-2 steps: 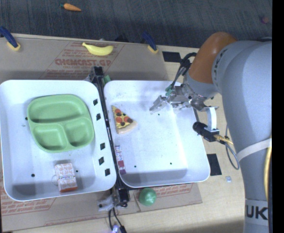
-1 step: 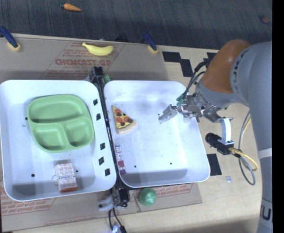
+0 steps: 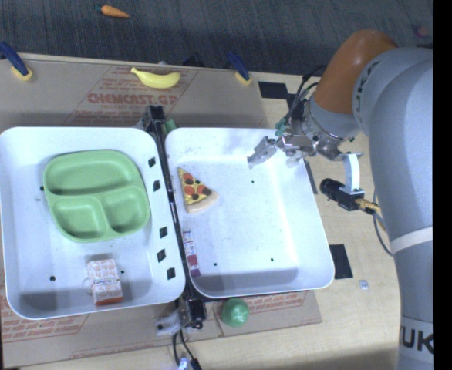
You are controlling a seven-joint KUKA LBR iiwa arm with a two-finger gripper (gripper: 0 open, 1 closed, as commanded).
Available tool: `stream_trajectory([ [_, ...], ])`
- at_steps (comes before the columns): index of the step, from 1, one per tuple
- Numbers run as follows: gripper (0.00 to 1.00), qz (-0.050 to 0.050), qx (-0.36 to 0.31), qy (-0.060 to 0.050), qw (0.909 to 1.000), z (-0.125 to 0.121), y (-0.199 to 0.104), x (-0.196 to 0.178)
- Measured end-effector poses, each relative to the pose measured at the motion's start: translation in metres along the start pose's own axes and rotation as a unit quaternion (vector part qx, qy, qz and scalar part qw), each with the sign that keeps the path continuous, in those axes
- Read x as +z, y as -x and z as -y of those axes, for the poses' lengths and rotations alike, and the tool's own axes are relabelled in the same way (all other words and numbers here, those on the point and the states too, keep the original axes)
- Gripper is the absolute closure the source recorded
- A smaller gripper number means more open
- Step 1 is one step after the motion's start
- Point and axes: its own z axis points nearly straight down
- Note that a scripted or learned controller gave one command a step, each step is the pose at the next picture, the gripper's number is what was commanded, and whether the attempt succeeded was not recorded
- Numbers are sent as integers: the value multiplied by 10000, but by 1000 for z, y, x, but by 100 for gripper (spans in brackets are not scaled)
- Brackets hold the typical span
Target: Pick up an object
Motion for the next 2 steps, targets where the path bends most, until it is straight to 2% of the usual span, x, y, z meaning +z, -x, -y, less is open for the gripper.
stream_trajectory([
  [1, 0, 1, -2, -21, 10000, 98, 0, 37],
  [2, 0, -2, 1, 0, 10000, 21, 0, 33],
])
